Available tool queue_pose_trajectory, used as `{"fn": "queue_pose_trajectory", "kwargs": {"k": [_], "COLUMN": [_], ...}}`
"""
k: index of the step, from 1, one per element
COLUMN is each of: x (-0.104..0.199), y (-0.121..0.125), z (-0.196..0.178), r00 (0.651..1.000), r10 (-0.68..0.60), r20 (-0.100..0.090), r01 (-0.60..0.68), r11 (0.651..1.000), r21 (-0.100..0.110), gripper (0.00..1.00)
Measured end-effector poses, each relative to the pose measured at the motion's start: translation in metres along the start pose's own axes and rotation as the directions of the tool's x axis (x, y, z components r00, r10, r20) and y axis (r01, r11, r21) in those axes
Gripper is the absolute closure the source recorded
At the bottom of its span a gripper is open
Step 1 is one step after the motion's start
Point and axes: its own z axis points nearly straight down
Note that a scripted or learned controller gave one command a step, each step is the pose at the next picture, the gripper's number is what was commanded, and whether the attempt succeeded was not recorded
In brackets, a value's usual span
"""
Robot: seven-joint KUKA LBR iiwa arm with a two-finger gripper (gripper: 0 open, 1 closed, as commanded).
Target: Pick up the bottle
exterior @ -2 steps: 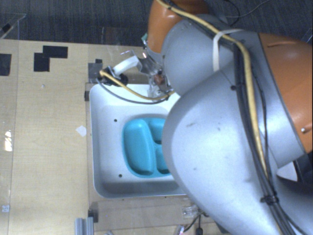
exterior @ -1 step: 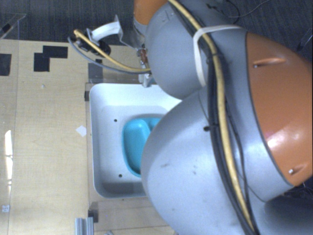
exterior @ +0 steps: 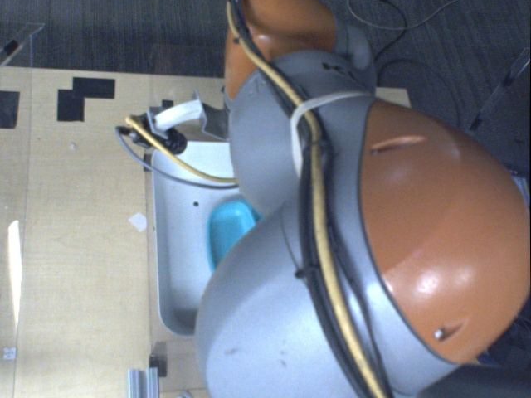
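Arm point(exterior: 348, 222) takes up most of the camera view, grey shell w/ big orange dome at right and a second orange section at top centre. Yellow and black cables point(exterior: 319, 247) run down its length, cinched by a white strap.

Gripper is somewhere under the arm body; can't tell its state from this angle.

White bin point(exterior: 170, 247) sits on the wooden tabletop point(exterior: 75, 247), approx. left of centre, its right part covered by the arm. Inside the bin, a blue object point(exterior: 228, 229) lies against the arm's edge, partly hidden; prob. the bottle, but shape is too cut off to be sure.

Near the bin's top rim, a small white and black fitting point(exterior: 176, 116) w/ a yellow cable looping down into the bin. Black square markers point(exterior: 83, 96) on the tabletop, upper left. Small white scrap point(exterior: 137, 220) just left of the bin.
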Motion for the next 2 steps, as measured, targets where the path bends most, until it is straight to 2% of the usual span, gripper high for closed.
{"fn": "queue_pose_trajectory", "kwargs": {"k": [1,2], "x": [-0.066,-0.025], "y": [-0.016,-0.006], "z": [-0.003,0.002], "r00": [1.000,1.000], "r10": [0.005,0.005], "r20": [0.001,0.001], "r01": [-0.005,-0.005], "r11": [1.000,1.000], "r21": [0.000,-0.001], "gripper": [1.00,1.00]}}
